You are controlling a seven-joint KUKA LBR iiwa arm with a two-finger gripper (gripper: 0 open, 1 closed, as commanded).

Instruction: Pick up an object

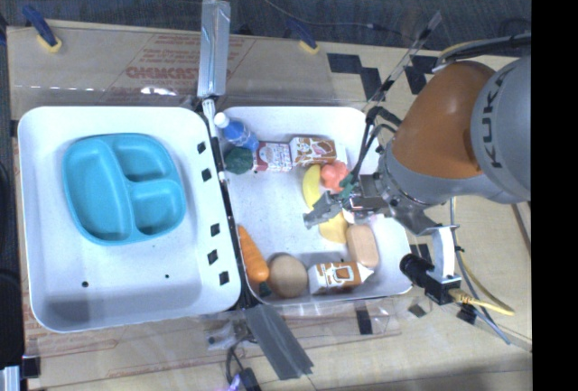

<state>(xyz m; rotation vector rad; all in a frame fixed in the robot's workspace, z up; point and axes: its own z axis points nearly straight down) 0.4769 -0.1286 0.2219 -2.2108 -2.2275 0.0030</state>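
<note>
The arm (461,141) reaches in from the right over the right bin (280,218), its orange band sitting above the bin's right rim. The jaws (336,204) hang low over the middle of that bin, right among a cluster of food items; how far apart they stand cannot be told from this slanted angle, and nothing can be seen clearly between them.

Just beside the jaws lies a yellow banana (313,186), with a small red-orange fruit (333,173) touching its upper right end. A tan bread roll (362,246) lies just below the jaws, near the bin's right wall. Along the bottom wall sit a brown potato-like ball (288,274) and a small orange-and-white carton (340,274), with a carrot (253,256) leaning at the bin's left wall. Toward the top edge lie a second printed carton (312,150), a small box (275,156), a dark green round item (238,161) and what looks like a blue-capped bottle (235,132).

The left bin (54,290) holds a turquoise divided tray (122,186), lying flat toward its upper half. Both bins rest on the surface (90,55), side by side and touching along a shared divider.
</note>
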